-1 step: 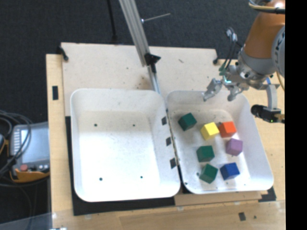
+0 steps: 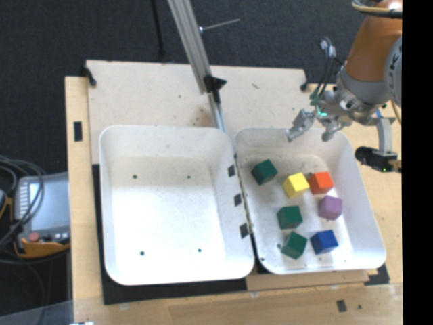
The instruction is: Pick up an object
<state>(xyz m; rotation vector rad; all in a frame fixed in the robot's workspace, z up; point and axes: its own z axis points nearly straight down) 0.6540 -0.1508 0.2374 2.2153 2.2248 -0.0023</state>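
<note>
The right bin (image 2: pixel 358 175) holds several small blocks: a green one (image 2: pixel 264 172) at the upper left, a yellow one (image 2: pixel 295 184) touching an orange one (image 2: pixel 321 181), a purple one (image 2: pixel 330 207), two more green ones (image 2: pixel 289 217) (image 2: pixel 294 244) and a blue one (image 2: pixel 324 241). My gripper (image 2: pixel 312 127) hangs above the bin's far rim, up and to the right of the blocks. Its two fingers are spread apart and nothing sits between them.
The left bin (image 2: pixel 169 202) lies beside the right one, sharing a middle wall. A slanted metal rail (image 2: pixel 193 42) rises from the far edge between the bins. A control pendant and cables (image 2: pixel 37 208) sit off the bench's left side.
</note>
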